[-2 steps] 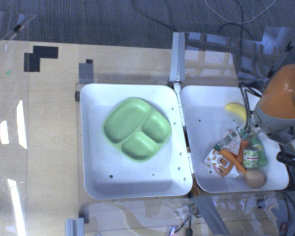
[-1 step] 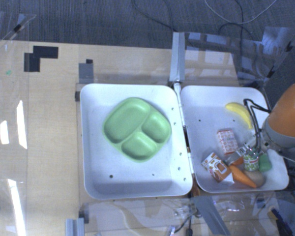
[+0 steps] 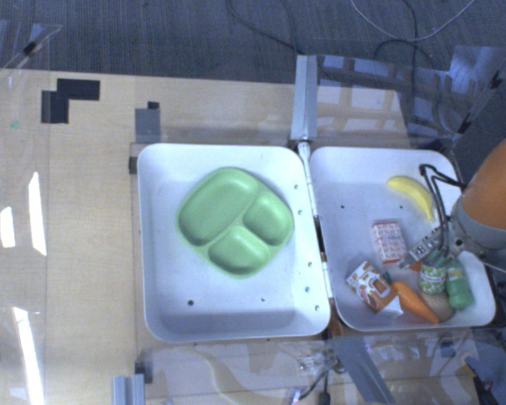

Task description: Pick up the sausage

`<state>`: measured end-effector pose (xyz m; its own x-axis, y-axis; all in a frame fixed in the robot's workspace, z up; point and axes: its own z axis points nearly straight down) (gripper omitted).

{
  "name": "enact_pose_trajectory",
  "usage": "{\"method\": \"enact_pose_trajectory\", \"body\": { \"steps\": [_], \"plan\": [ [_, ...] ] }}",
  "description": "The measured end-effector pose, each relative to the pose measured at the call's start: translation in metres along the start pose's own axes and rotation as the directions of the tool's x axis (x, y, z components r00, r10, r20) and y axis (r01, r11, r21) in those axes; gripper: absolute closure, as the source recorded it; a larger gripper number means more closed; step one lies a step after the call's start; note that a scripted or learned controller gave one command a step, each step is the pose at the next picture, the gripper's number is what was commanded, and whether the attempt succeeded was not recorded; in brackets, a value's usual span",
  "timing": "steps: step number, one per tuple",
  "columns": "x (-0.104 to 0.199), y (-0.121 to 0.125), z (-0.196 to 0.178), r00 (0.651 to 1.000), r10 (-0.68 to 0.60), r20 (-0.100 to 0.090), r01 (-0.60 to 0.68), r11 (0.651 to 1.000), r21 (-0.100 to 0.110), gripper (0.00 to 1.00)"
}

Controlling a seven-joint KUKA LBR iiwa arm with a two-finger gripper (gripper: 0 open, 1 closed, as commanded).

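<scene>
The sausage (image 3: 444,312) seems to be the tan-brown piece at the near right corner of the right bin (image 3: 354,171), touching the carrot (image 3: 414,302) and just below the green bottle (image 3: 460,291). So little of it shows that its long axis cannot be told. The gripper (image 3: 430,250) hangs low over the can (image 3: 433,277); how far open it is cannot be told.

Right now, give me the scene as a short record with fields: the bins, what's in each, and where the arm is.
left bin: green divided plate
right bin: banana, red-and-white packet, small carton, carrot, can, green bottle
sausage: cannot pick it out among the items
arm: over the right bin's right edge
gripper: low, just above the can; finger state unclear
</scene>
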<state>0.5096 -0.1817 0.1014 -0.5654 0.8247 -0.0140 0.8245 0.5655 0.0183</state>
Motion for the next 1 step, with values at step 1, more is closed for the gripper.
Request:
{"method": "enact_pose_trajectory", "body": {
  "steps": [1],
  "plan": [
    [0.0517, 0.0333, -0.1506, 0.979, -0.206, -0.009, 0.206, 0.979, 0.009, 1.00]
  ]
}}
